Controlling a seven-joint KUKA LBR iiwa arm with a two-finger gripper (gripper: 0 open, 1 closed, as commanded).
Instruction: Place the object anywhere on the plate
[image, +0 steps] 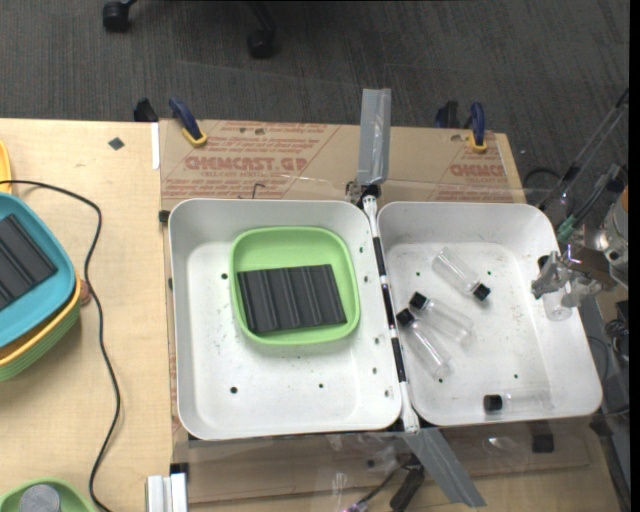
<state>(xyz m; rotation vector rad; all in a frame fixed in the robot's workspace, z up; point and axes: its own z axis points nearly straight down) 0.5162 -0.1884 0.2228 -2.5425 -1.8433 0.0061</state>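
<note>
Three clear tubes with black caps (440, 322) lie in the middle of the right bin (560, 385), long axes slanting from upper left to lower right. The claw (556, 283) sits at that bin's right edge, so they lie to its left; its opening cannot be told. The green plate (345, 250) sits in the left bin (200, 390). Cardboard (250, 160) behind reads "CHEMCAST".

Beyond my tabletop's (80, 420) far edge lies grey carpet floor (400, 50) with chair casters (262, 42), while brown cardboard (260, 155), clamped at its far corners by blue clamps (186, 120), covers the wood.
</note>
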